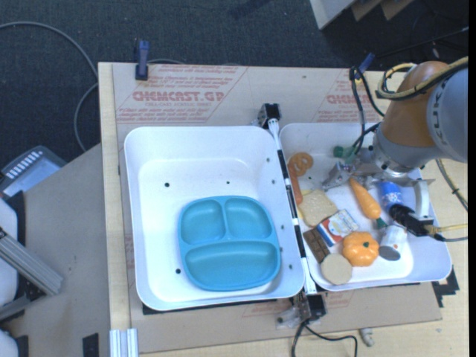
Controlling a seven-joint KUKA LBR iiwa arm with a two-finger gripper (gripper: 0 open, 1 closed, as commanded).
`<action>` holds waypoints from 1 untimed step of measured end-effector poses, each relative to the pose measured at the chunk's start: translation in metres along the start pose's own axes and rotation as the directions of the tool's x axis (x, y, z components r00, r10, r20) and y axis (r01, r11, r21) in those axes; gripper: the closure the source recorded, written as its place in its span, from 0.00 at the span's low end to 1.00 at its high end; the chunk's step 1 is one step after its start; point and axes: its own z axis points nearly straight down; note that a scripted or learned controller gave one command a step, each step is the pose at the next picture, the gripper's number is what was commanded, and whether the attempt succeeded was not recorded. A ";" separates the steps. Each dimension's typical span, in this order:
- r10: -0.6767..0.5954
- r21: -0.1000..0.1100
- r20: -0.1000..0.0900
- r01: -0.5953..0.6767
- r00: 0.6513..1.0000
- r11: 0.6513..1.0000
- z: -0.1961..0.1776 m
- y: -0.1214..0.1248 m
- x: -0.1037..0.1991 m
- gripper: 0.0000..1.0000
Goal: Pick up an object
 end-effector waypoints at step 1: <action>0.000 -0.003 0.001 0.000 1.000 1.000 -0.010 0.001 0.000 1.00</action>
